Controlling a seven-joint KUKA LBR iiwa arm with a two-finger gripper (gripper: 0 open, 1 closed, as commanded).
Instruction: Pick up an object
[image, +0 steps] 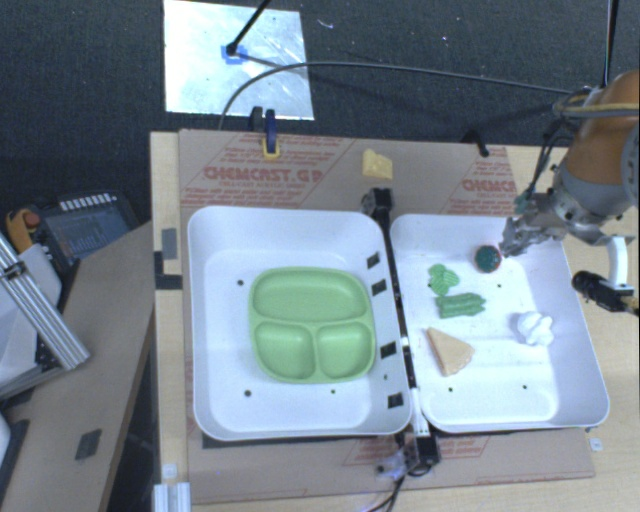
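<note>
On the bench, the left bin (215, 300) holds a green divided tray (311, 324). Right bin (570, 385): tan wedge (450, 351), green pieces (455, 295), white lump (533, 327), dark green ball (487, 259) (gripper (512, 244) just beside it, finger state indiscernible).

The arm (600, 150) enters from the right edge of the view, high in the frame. Its orange band sits at the top, above the tool, and the grey wrist bulges just below that band. From the wrist the arm slopes down and to the left, ending in the tool (516, 238). The tool is tilted, its tip being the lowest and leftmost part of the whole arm. A thin dark cable runs from above the band down along the near side of the wrist toward the tool. The tip is small and partly blurred, so its exact state cannot be made out.
</note>
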